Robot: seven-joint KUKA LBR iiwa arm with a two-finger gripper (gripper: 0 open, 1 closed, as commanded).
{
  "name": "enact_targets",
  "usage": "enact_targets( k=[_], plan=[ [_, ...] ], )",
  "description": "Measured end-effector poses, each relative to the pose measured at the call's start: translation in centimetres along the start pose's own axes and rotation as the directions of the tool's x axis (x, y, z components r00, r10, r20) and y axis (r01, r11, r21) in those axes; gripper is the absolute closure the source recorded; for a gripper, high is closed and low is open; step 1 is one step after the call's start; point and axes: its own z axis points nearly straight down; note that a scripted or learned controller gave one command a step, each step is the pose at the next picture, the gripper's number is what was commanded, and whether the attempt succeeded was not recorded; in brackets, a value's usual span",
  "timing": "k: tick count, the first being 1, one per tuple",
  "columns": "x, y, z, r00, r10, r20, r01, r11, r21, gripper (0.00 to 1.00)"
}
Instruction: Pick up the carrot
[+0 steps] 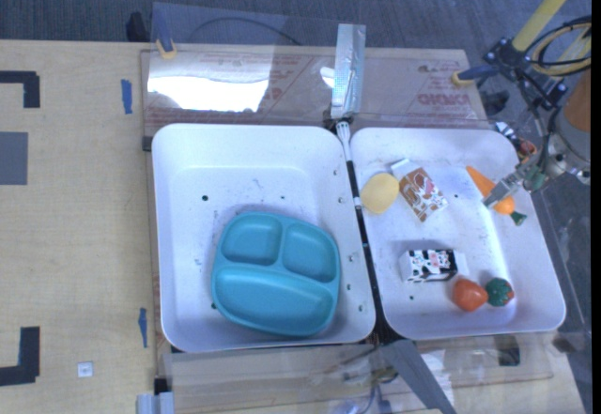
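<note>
The carrot [480, 180] is orange with a green tip and lies slantwise near the right wall of the right bin [470, 323]. My gripper [500, 193] reaches in from the right edge and sits low over the carrot's middle. A grey part of it crosses the carrot, hiding its centre. Orange shows on both sides of that part. The carrot seems to rest on the bin floor, and I cannot make out a grip on it.
The right bin also holds a yellow lemon [379, 193], a small brown-and-red carton [423, 193], a cow-patterned carton [430, 264] and a red-orange vegetable with a green top [471, 295]. A teal divided plate [277, 273] lies in the left bin [188, 168].
</note>
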Motion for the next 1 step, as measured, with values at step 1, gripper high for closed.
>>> enact_targets(
  k=[1],
  plan=[
    [9.48, 2.59, -7.98, 1.000, -0.020, -0.003, 0.020, 1.000, -0.006, 1.00]
  ],
)
